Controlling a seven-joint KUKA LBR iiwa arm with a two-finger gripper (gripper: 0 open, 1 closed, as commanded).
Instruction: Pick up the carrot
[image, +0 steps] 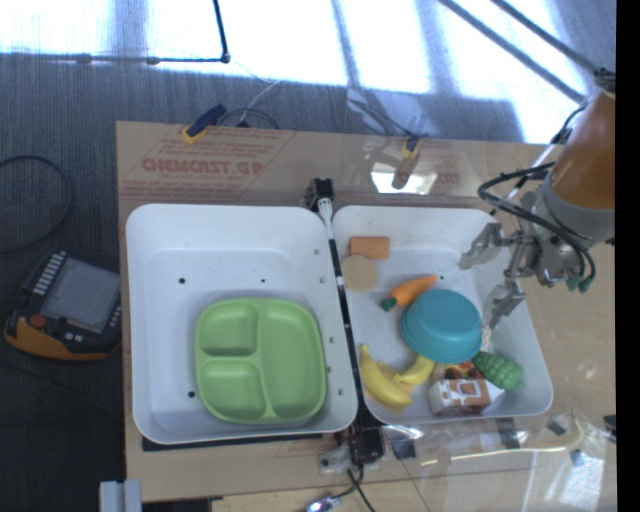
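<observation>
Nearest the camera in the right white bin sit a small printed carton, a knobbly green plastic vegetable and a yellow plastic banana. Just beyond them an upturned blue plastic bowl lies touching the small orange plastic carrot with a green top, which slants along the bowl's far-left edge, leafy end toward the bin divider. It looks like a light, rigid, smooth toy, so it may slip or roll; judged from here, the best hold is across its thicker middle, with the 2 fingers clear of the bowl. Farther back lie a round tan disc and an orange block. The grey two-finger gripper hangs above the bin's right side, fingers spread wide, holding nothing. The left bin carries a green sectioned plate.
</observation>
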